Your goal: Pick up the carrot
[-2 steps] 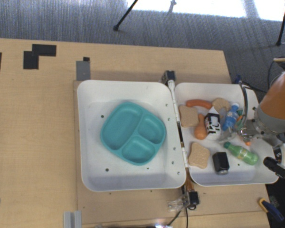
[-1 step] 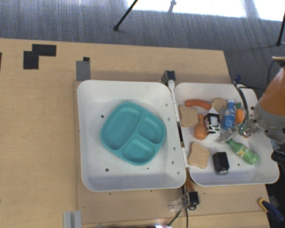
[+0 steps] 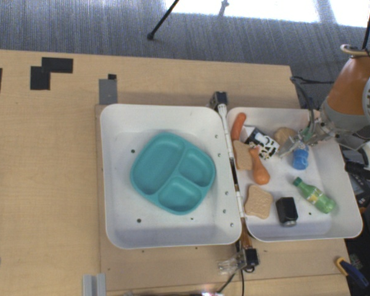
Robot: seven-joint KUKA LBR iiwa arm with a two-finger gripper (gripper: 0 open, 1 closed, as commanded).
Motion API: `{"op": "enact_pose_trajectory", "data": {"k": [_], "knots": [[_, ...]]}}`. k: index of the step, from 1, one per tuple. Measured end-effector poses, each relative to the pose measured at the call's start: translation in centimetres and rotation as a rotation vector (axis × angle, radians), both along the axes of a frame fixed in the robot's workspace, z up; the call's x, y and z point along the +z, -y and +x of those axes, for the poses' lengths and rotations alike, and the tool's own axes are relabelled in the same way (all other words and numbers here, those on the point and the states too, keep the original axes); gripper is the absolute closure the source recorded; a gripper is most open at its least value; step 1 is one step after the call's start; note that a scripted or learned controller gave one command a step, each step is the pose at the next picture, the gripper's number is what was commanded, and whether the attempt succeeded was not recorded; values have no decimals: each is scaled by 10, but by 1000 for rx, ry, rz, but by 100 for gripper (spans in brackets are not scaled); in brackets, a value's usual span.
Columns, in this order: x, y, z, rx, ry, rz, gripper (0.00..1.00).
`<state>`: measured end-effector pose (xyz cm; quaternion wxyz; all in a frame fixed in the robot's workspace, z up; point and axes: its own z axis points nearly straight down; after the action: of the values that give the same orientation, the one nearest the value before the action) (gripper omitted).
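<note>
Carrot: short orange tapered carrot point(image 3: 259, 168) lies in the right shallow white bin point(image 3: 342, 227), left of centre, thick end toward the near side, tip pointing up and away. It sits just beside a tan slice of bread point(image 3: 242, 155) leaning along the bin's left wall, and near a second tan bread slice point(image 3: 258, 201) lying flat below it.

Crowding: a red-orange sausage-shaped piece point(image 3: 237, 126) is up at the far-left corner; a black-and-white patterned carton point(image 3: 261, 143) lies just above the carrot's tip, close or touching, can't tell which. Right side of the carrot is open floor up to a small blue cup-like object point(image 3: 300, 159) and a green plastic bottle with yellow label point(image 3: 314, 195). A black boxy object point(image 3: 287, 210) sits near the front wall.

Gripper point(image 3: 299, 142) hangs over the far-centre of the right bin, by a tan rounded object point(image 3: 284, 134), apart from the carrot. Finger state: can't tell from this angle. Nothing visibly between them.

Left shallow white bin point(image 3: 114, 165) holds a teal three-compartment plate point(image 3: 173, 172), centred, free floor all round it. The two bins meet at a shared rim with a thin black-tipped rod point(image 3: 224, 125) along it.

Bench is a light wood sheet point(image 3: 43, 184) with black square marks point(image 3: 49, 71) far-left. Grey ribbed carpet point(image 3: 80, 11) behind, tripod legs point(image 3: 172, 11) on it.
</note>
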<state>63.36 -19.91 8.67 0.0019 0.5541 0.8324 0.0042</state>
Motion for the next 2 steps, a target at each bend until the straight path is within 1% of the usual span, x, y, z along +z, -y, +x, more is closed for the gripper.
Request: {"op": "enact_pose_trajectory", "data": {"k": [1, 2], "knots": [[87, -47, 41, -13, 13, -8, 0], [69, 8, 38, 15, 4, -10, 0]]}}
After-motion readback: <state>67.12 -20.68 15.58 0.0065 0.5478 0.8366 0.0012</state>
